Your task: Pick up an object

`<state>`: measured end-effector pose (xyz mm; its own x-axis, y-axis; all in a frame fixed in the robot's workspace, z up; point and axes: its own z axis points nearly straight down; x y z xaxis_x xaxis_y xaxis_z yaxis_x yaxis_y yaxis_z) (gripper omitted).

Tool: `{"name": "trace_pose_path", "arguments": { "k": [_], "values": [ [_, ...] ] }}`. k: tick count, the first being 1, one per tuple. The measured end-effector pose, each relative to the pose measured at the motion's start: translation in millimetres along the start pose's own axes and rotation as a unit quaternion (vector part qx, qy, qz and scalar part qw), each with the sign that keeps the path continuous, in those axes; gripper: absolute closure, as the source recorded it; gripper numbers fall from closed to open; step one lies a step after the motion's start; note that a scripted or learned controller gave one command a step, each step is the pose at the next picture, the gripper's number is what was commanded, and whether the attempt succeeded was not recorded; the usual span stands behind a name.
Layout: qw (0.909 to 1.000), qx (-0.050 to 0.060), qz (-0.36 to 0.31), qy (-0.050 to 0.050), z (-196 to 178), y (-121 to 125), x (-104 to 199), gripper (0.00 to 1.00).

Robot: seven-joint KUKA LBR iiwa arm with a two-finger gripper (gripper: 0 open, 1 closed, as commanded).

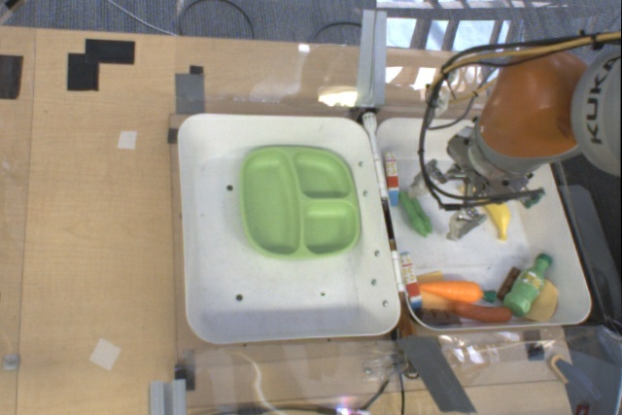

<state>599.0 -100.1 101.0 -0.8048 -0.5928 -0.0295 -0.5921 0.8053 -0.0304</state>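
Note:
My gripper [449, 200] hangs over the right bin [573, 259], below the arm's orange band [530, 108]. It is open, with one grey finger [433, 177] to the upper left and the other finger [464, 224] lower down. Between them I see only bare bin floor. A green vegetable [417, 215] lies just left of the gripper. A yellow banana [500, 220] lies just right of the lower finger. Neither is held.
Along the right bin's front lie an orange carrot [451, 291], a red sausage [480, 313], a green bottle [529, 286] and a tan block [547, 302]. A marker [391, 177] lies at the bin's left wall. The left bin [209, 209] holds a green divided plate [298, 201].

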Motion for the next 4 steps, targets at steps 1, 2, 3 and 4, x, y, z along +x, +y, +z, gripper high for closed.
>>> {"name": "trace_pose_path", "arguments": {
  "k": [1, 2, 3, 4],
  "values": [
    [0.9997, -0.007, 0.023, 0.008, -74.9, -95.7, 4.0, 0.0],
    [0.9986, -0.011, 0.05, 0.01, 5.4, -62.1, 51.3, 0.0],
    [0.9905, -0.011, 0.137, 0.011, 16.8, -61.7, -44.5, 0.0],
    [0.9855, -0.006, 0.169, 0.01, -76.7, -119.1, 12.9, 0.0]
  ]
}}
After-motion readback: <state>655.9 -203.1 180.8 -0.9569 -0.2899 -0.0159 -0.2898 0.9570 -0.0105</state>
